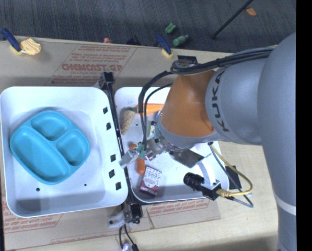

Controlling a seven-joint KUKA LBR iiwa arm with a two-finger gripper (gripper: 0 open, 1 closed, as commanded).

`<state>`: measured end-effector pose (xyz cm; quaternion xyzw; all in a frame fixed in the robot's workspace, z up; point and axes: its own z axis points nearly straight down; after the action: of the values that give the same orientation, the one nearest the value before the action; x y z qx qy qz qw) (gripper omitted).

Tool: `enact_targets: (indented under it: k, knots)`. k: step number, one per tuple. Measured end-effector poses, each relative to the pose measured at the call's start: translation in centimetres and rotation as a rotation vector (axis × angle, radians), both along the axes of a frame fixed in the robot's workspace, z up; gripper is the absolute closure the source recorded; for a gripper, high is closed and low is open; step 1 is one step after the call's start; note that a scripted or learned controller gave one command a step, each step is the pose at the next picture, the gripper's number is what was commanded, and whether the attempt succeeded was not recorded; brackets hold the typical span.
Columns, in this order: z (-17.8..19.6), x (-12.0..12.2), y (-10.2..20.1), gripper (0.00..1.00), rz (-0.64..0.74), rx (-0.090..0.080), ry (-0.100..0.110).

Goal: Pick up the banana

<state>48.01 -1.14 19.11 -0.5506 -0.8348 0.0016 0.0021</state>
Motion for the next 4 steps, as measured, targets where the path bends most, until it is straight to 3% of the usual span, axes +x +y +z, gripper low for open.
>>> enact_targets:
  k: [1,2,3,4]
  knots:
    - [0.0,-0.4,6.8,0.00,0.192,0.001,0.001]
    - [-10.0,-0.5,11.6,0.00,0.105,0.000,-0.001]
    - [-10.1,-0.8,18.2,0.00,0.347,-0.001,0.013]
    - [-10.1,-0.7,18.2,0.00,0.346,-0.001,0.012]
